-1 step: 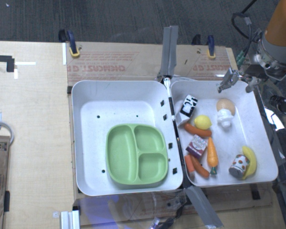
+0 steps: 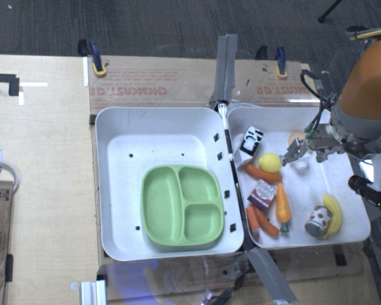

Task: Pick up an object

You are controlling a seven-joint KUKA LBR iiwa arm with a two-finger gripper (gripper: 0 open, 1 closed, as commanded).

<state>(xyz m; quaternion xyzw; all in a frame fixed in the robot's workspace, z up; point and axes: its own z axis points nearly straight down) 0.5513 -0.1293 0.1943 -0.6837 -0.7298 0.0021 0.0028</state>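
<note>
yellow lemon beside my gripper in the toy-filled bin

white plastic walls frame the bin (image 2: 362,234) where i work, and the lemon (image 2: 270,162) serves as my landmark. my gripper (image 2: 297,152) hangs just to the side of the lemon nearer my arm, close to it but apart; nothing sits between my fingers, and i cannot tell how wide they stand. a black-and-white box (image 2: 251,140) lies just beyond the lemon toward the far wall. under the lemon's near edge an orange carrot (image 2: 264,173) lies slanted, touching it. nearer the camera from the lemon sits a purple box (image 2: 263,194), with a second carrot (image 2: 282,206) upright beside it and two more carrot pieces (image 2: 261,220) lower still. well away from the lemon, toward the near corner on my arm's side, a banana (image 2: 333,213) curls against a small can (image 2: 317,222). across the divider from the lemon, the other bin (image 2: 114,170) holds a green divided tray (image 2: 181,204).
</note>
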